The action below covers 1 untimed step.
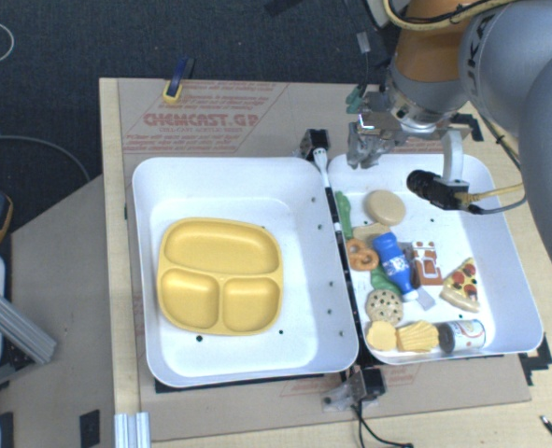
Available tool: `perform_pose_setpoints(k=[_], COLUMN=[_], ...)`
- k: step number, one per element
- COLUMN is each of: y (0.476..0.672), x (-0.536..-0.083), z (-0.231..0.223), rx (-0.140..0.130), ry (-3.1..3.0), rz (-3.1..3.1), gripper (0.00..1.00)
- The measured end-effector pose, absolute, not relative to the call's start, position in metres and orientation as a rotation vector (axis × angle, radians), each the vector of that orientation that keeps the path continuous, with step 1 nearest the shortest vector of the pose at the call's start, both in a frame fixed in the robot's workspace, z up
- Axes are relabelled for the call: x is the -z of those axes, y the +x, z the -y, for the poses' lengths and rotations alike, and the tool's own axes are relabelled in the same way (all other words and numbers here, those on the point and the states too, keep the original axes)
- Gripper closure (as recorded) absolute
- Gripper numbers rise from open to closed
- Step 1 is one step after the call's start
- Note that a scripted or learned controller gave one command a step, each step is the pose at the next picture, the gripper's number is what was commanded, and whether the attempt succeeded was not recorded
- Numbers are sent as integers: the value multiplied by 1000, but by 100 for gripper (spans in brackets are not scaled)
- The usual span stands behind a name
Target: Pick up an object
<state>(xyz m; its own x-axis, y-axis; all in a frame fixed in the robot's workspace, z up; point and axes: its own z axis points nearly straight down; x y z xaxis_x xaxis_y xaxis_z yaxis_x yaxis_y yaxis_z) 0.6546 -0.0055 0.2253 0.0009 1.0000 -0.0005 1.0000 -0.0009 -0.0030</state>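
Overhead, the arm reaches in from the right, orange band above the wrist. The gripper hangs over the far left corner of the right bin, near its far rim. Its fingers point down with a narrow gap between them and nothing held there; exact spread is hard to read at this angle.

Right bin, toys crowded toward its left side:
- tan round piece, perhaps a bun, nearest the gripper, apart from it
- green piece along the left wall
- pretzel just beside the blue bottle, which lies tilted at mid-bin
- small red and white box right of the bottle
- pizza slice toward the right side
- chocolate-chip cookie toward the near edge
- yellow pieces and a small can lying on its side along the near rim

A black fitting with a cable sits over the far part of this bin.

Left bin: yellow three-compartment plate, near its centre, flat.

Bench board: red printed lettering beyond the bins; blue and yellow clip at its far edge.
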Motion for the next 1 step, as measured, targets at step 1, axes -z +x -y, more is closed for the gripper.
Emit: perform_pose_setpoints(k=[1], y=[656], x=[-217], z=[2], rx=[-4], ry=[-2220], rz=[2220], gripper=[100])
